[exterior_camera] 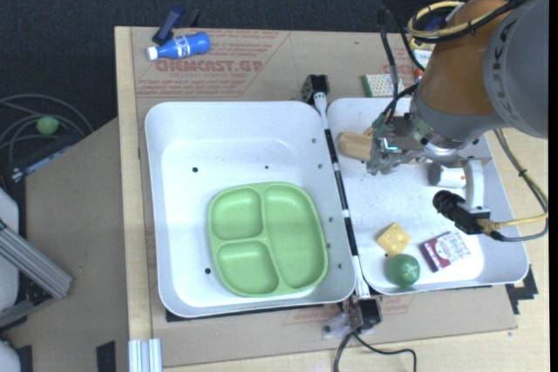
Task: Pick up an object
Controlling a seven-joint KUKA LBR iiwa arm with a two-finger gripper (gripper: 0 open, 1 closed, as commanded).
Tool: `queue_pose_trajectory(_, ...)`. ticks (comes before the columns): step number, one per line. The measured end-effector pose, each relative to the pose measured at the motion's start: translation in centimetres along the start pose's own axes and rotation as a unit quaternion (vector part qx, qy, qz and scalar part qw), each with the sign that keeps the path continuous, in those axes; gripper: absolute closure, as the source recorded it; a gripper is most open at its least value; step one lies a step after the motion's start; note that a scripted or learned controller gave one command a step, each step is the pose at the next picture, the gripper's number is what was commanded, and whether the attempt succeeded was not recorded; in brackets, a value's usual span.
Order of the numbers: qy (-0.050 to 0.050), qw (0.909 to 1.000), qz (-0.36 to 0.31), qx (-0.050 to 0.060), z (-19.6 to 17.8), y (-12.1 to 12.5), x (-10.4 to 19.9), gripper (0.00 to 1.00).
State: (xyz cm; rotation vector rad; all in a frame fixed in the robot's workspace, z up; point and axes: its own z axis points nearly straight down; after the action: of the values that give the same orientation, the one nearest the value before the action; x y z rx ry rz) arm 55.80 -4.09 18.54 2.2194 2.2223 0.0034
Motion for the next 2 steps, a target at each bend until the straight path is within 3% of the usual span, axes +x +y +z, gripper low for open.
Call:
queue_pose_trajectory(1,-0.001,1.0000,0.001,0.003,8.59,1.92,-6.20,1.00)
queue_pose_trajectory(2,0.000,1.0000,0.001,0.002,8.48,2.03,-6.12,0.00)
